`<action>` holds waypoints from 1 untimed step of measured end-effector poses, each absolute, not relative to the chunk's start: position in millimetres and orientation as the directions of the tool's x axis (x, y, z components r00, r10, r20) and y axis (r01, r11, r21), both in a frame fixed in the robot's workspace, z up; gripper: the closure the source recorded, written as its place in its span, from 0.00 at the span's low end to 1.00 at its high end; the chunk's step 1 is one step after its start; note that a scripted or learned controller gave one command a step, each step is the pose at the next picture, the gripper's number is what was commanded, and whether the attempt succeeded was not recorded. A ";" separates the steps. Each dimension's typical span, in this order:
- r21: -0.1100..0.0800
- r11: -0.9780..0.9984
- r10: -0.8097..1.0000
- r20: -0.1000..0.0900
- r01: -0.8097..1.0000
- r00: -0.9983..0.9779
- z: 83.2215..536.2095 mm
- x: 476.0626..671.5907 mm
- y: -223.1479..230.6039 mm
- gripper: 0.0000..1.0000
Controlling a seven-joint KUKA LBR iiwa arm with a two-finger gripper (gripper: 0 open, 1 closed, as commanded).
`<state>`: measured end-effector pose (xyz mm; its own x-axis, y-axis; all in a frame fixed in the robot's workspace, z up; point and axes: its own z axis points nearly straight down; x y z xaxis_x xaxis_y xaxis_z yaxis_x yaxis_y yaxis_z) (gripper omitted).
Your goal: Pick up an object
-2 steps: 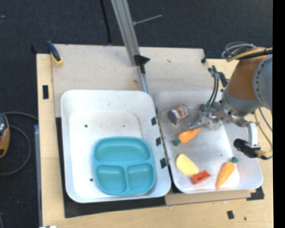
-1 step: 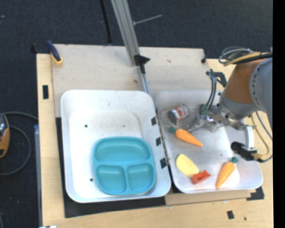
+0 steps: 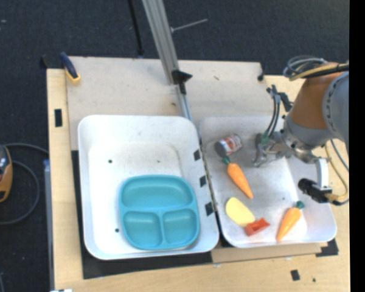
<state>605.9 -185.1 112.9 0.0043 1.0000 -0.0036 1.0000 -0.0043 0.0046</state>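
Two white bins are seen side by side. One teal divided tray [image 3: 160,212] lies in the left bin [image 3: 97,145]. In the right bin [image 3: 319,233]: 2 carrots, 1 yellow piece [image 3: 238,212], 1 small red piece [image 3: 257,226], 1 small can [image 3: 229,144]. Relative to the yellow piece, one carrot [image 3: 239,179] lies just above it (long axis diagonal, green top toward upper left); the other carrot [image 3: 289,222] lies to its right, green top up-right. The gripper [image 3: 263,154] is seen above and right of the yellow piece; open/closed can't be told.

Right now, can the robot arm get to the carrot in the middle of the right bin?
Probably yes. The gripper hangs over the right bin, just right of that carrot. Nothing lies on the carrot; the small can sits close by its green end, so a grab there could bump it.
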 end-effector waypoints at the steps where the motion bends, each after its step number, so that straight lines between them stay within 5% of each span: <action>1: 0.007 -0.002 1.000 -0.003 1.000 0.002 164.0 614.1 -193.6 1.00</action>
<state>614.1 -193.6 164.0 0.0017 1.0000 -0.0026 1.0000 -0.0017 0.0070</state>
